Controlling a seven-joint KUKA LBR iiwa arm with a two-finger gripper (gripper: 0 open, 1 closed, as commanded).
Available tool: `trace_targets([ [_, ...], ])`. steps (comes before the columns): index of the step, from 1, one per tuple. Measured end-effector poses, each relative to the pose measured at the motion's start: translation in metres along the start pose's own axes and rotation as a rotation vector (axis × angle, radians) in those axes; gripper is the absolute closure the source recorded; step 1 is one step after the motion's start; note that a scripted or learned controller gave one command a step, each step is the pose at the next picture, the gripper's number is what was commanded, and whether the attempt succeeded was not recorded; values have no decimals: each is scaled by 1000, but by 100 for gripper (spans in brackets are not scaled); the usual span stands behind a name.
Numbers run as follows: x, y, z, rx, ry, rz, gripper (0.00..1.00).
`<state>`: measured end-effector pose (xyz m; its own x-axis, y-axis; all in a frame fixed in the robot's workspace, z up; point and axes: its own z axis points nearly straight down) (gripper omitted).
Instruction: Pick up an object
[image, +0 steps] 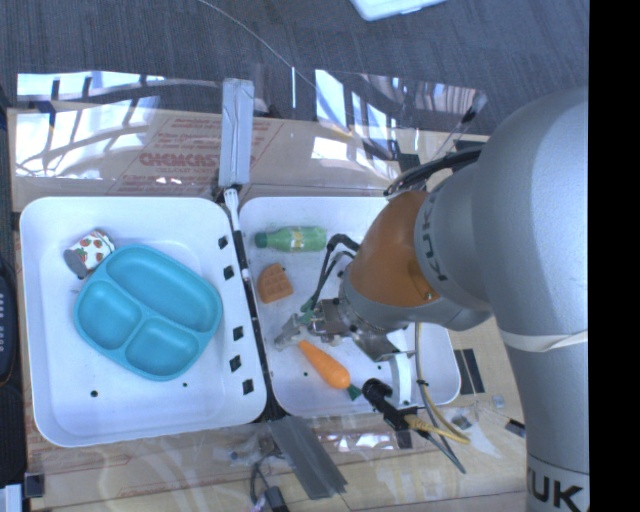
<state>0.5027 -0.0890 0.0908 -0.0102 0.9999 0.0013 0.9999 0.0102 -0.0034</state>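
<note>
Above the carrot (326, 365), the hand (296, 330) hangs in the right bin (300, 215).

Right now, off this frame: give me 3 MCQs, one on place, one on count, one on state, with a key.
1. Where is the blue divided plate?
A. left bin
B. right bin
C. on the bench outside the bins

2. How many loose items lie in the right bin?
A. one
B. three
C. five

3. How does the green bottle rest?
A. standing upright
B. lying on its side
C. held up by the claw

Key:
1 A: the plate sits in the left bin, beside a small patterned item.
2 B: bottle, a small orange-brown piece and a carrot.
3 B: it lies lengthwise near the bin's far wall, apart from the claw, which is lower down by the carrot.
</note>
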Motion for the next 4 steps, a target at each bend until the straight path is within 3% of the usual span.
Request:
trace_targets([
  [1, 0, 0, -9, 1, 0, -5, 100],
  [2, 62, 28, -103, -6, 1, -2, 100],
  [3, 60, 27, -101, -1, 0, 2, 0],
  [4, -5, -28, -58, 3, -2, 8, 0],
])
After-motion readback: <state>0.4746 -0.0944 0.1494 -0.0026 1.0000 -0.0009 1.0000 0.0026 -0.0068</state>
